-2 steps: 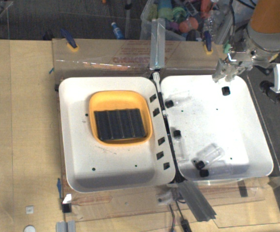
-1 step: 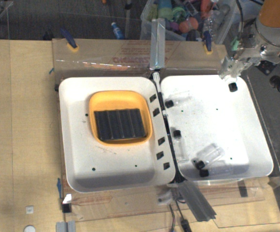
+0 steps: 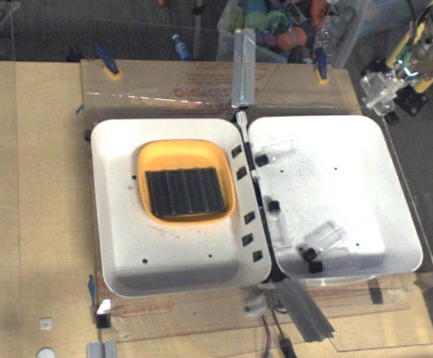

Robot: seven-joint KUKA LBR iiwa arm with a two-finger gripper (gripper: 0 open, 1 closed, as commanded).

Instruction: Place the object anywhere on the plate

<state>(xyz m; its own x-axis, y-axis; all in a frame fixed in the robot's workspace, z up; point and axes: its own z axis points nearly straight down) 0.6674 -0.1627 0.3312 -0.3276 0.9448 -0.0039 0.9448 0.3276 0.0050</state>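
Observation:
An orange plate (image 3: 151,159) with a raised rim lies in the left white bin (image 3: 116,222), toward its back right. A black ribbed rectangular object (image 3: 185,191) lies flat on the plate, covering most of its floor and reaching the front rim.
The right white bin (image 3: 366,162) holds a clear plastic bottle with a black cap (image 3: 321,241) near its front and two smaller clear pieces with black ends (image 3: 272,157) (image 3: 273,208) by the divider (image 3: 250,200). A tub of colourful toys (image 3: 291,10) stands behind the bins.

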